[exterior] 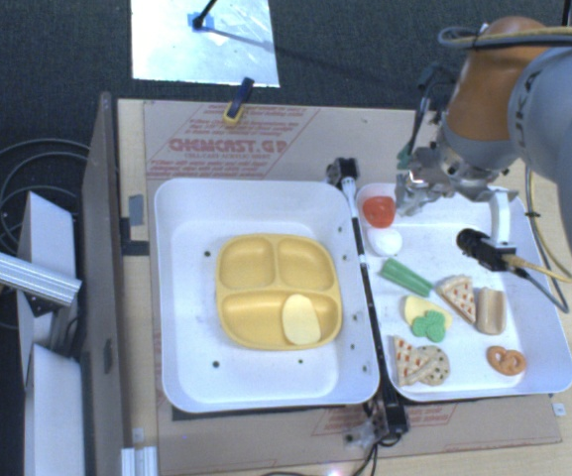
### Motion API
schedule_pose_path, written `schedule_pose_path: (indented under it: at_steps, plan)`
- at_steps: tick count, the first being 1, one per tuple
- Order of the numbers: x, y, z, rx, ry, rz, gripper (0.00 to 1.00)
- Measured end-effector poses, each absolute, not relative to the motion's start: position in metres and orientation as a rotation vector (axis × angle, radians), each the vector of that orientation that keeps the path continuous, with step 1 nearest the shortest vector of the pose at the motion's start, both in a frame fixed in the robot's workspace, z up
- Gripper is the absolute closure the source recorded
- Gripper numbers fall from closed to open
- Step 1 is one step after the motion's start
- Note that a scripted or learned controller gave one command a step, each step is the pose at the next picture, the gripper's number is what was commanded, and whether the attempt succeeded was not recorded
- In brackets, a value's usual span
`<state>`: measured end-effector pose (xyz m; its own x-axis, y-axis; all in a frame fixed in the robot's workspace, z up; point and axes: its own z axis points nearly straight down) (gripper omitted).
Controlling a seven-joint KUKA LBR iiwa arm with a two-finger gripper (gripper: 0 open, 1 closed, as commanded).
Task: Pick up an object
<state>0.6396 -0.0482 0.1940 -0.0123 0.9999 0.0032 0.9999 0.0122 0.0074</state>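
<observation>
Two shallow white bins sit side by side on the bench. The left bin [186, 296] holds a yellow divided plate [251, 266], with a pale yellow oval piece [301, 319] lying in its large lower compartment, toward the right. The right bin [548, 350] holds toy foods: a red tomato [378, 209] near the upper left corner, a white egg [386, 241] just below it, then a green stick [405, 277], a pizza slice [456, 296] and a pretzel [506, 361]. The gripper [410, 196] hangs over the upper end of the right bin, just right of the red tomato. Whether it is open, closed or gripping anything cannot be told from this angle.
</observation>
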Motion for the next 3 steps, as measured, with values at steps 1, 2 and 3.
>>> schedule_pose_path:
  at_steps: [1, 2, 3]
  plan:
    - [0.639, -0.054, 0.19, 2.216, 2.225, 0.004, 0.0]
    - [0.547, -0.038, 0.183, 2.225, 2.226, -0.006, 0.0]
    - [0.516, -0.092, 0.084, 2.224, 2.212, 0.002, 0.0]
